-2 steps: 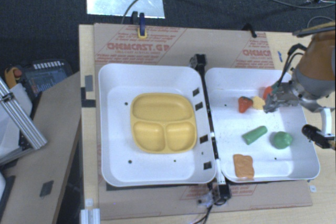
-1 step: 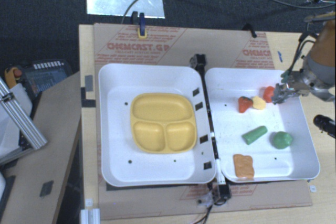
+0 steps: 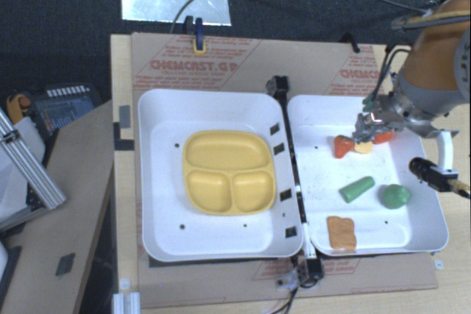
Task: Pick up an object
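The right bin (image 3: 427,232) holds a red piece (image 3: 342,147) with a pale yellow piece (image 3: 363,148) beside it, a green cylinder (image 3: 357,189), a green round object (image 3: 395,195) and an orange-tan slab (image 3: 341,233). My gripper (image 3: 367,127) hangs over the upper part of that bin, just above the pale yellow and red pieces. An orange-red bit (image 3: 384,136) shows right beside the gripper tip. Whether anything sits between the fingers is hidden from this angle.
A yellow three-compartment tray (image 3: 228,171) lies in the left bin (image 3: 158,232). A black divider with clips (image 3: 287,158) runs between the bins. A black attachment (image 3: 430,173) sticks out over the right bin's right side. Cables cross the bench behind.
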You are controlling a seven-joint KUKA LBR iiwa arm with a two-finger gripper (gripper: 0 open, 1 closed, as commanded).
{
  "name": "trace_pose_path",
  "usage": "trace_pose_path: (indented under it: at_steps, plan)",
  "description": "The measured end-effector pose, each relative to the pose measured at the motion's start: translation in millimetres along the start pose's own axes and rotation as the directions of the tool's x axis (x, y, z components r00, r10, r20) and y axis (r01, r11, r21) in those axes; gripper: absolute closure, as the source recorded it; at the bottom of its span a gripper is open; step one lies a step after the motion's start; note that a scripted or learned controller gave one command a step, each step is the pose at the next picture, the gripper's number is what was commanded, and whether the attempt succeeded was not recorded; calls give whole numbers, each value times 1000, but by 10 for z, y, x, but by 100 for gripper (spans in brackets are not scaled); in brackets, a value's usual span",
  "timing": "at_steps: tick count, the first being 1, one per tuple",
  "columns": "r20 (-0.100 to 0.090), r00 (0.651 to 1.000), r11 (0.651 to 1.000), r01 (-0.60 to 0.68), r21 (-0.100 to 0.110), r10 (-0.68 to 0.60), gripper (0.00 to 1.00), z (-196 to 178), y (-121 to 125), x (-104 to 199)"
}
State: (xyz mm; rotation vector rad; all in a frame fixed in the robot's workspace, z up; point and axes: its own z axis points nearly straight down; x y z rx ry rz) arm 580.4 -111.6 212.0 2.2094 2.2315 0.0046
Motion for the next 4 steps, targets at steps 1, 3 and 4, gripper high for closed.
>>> trace_pose_path:
  at_steps: [1,3,4]
  plan:
    - [-1,1000,1000,0,0,0,100,59,104,517]
    - [0,1000,1000,-1,1,1,100,-15,225,1575]
    - [-1,1000,1000,-1,0,1,100,-188,272,2091]
